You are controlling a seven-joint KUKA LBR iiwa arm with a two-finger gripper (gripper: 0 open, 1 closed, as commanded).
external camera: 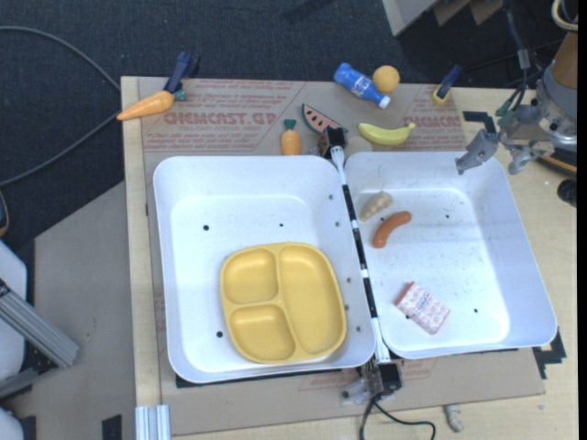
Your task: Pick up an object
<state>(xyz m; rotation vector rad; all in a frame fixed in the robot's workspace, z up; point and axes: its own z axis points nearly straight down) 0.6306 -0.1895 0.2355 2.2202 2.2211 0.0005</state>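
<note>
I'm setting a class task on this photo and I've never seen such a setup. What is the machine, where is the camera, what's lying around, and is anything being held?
One fixed camera looks down at a slant on a bench. The machine is a robot arm entering from the right; its end effector, two open fingers, sits above the right bin's far corner, holding nothing. That bin contains a toy sausage, a pale lump and a pink-patterned packet. The left bin holds a yellow divided plate. Behind the bins lie a toy banana, a blue bottle, an orange ball, a watermelon slice and a carrot.
</note>
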